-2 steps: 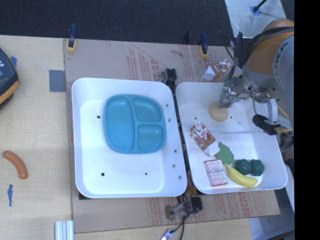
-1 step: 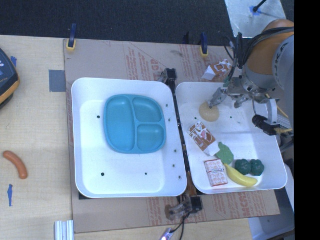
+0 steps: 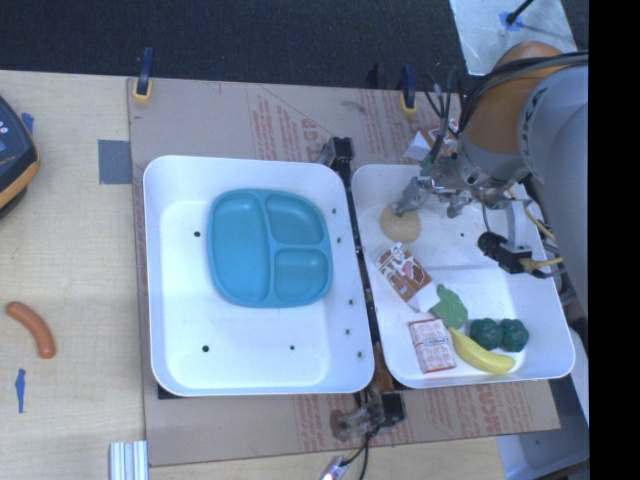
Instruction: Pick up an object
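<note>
A pale wooden bench [image 3: 70, 258] carries a brown cardboard sheet [image 3: 250, 118] clipped at its far edge, and on it two shallow white bins side by side; beyond the bench lies dark carpet [image 3: 250, 13]. The left bin [image 3: 250, 368] holds a blue divided plate [image 3: 270, 247]. A toy sausage [image 3: 32, 329] lies on the bare wood to the left, well apart from both bins.

I reach in from the right, my pincer [image 3: 432, 190] low over the far end of the right bin [image 3: 480, 268], just beside a round tan piece [image 3: 401, 225]. Whether my pincer is spread or closed I cannot tell; cables and my own wrist crowd it, and I see nothing held in it.

Nearer the camera in that bin lie a red-and-white packet [image 3: 403, 273], a small red carton [image 3: 432, 345], a banana [image 3: 482, 355], a green leafy piece [image 3: 450, 306] and dark green broccoli [image 3: 499, 334]. A dark device [image 3: 15, 153] is cut off at the left edge.
</note>
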`<state>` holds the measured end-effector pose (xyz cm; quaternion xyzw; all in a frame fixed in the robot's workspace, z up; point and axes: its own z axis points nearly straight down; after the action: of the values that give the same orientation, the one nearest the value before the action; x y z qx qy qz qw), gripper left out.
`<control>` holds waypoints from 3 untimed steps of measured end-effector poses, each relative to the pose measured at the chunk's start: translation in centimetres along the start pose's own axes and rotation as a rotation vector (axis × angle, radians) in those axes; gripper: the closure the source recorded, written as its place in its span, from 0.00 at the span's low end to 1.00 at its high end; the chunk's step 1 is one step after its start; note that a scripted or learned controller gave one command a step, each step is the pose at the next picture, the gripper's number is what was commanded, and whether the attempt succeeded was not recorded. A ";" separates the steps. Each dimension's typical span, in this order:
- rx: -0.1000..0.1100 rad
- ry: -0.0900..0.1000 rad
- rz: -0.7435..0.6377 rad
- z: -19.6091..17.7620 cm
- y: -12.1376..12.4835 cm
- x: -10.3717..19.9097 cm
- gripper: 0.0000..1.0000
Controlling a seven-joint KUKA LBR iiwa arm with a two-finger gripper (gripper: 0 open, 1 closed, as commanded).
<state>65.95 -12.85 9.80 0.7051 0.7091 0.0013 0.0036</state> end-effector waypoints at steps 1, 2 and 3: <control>0.000 0.003 -0.004 -1.1 0.1 0.1 1.00; 0.001 0.003 -0.004 -1.1 0.1 0.1 0.00; 0.012 0.003 0.001 -1.5 -8.5 0.7 0.00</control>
<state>57.39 -12.15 11.28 0.7056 0.7086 -0.0019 -0.0014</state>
